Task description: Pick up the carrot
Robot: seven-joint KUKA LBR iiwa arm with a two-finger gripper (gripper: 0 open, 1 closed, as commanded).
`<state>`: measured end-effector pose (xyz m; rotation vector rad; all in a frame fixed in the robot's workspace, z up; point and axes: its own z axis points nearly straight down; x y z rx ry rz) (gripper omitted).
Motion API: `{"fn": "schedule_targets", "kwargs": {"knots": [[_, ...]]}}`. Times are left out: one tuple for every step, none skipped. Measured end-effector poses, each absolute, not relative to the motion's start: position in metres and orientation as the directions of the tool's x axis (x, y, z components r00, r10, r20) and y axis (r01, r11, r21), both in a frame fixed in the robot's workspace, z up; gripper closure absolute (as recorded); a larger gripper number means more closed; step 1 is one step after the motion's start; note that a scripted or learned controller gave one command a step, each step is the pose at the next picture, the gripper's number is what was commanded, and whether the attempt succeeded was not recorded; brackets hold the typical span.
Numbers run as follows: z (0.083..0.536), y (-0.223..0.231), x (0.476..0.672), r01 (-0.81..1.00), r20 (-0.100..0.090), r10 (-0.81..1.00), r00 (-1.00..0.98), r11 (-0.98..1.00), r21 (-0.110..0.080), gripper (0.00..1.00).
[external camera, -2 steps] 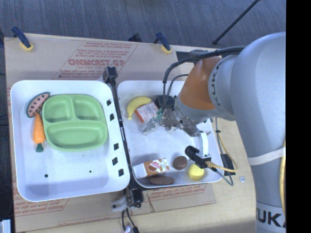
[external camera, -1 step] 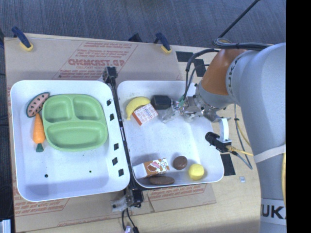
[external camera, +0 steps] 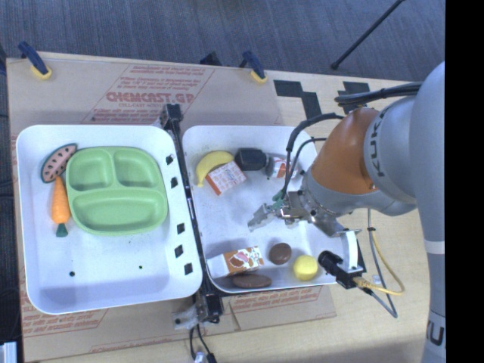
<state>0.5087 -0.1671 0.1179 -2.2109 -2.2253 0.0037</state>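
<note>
The orange carrot (external camera: 60, 203) with a green stub lies in the left bin (external camera: 91, 290), against the left edge of a green divided plate (external camera: 117, 189). My gripper (external camera: 262, 213) hangs over the middle of the right bin (external camera: 219, 219), far right of the carrot and across the divider between the bins. It is open, with nothing between its fingers.
A watermelon slice (external camera: 58, 161) lies just above the carrot. The right bin holds a banana (external camera: 213, 163), a red-and-white carton (external camera: 225, 178), a black object (external camera: 249, 159), a snack box (external camera: 243, 259), a brown ball (external camera: 280, 253), a lemon (external camera: 305, 267) and a brown oval (external camera: 249, 281).
</note>
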Motion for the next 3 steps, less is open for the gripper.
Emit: {"fn": "schedule_targets", "kwargs": {"knots": [[0.091, -0.115, 0.476, 1.000, 0.002, 1.000, -0.008, 0.008, -0.006, 0.00], [0.092, -0.166, 0.546, 1.000, 0.001, 1.000, -0.006, 0.006, -0.003, 0.00], [0.091, -0.128, 0.507, 1.000, 0.002, 1.000, -0.007, 0.007, -0.005, 0.00]]}}
